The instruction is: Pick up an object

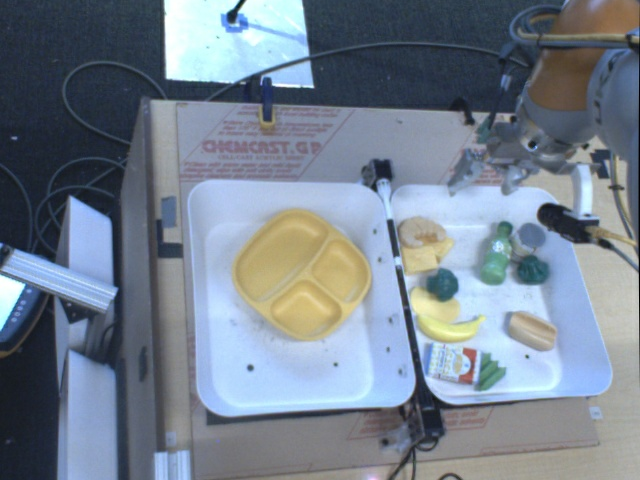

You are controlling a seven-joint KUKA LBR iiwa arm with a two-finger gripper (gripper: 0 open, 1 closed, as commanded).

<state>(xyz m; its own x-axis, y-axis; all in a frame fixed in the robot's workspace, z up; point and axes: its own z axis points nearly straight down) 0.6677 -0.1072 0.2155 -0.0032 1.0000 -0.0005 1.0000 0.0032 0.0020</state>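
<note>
Two white bins (300, 388) on a cardboard-topped bench (300, 138), dark carpet (80, 28) behind, tool (489, 176) spread wide, holding nothing

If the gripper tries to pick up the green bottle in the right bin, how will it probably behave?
The green bottle looks round-bodied and lies on its side, so it would likely roll if nudged. Its smooth plastic may slip between fingers. It seems small, probably light.

You see the tool (488, 173) hovering empty with fingers spread at the right bin's (580, 318) twelve o'clock rim, above the green bottle (495, 256).
</note>
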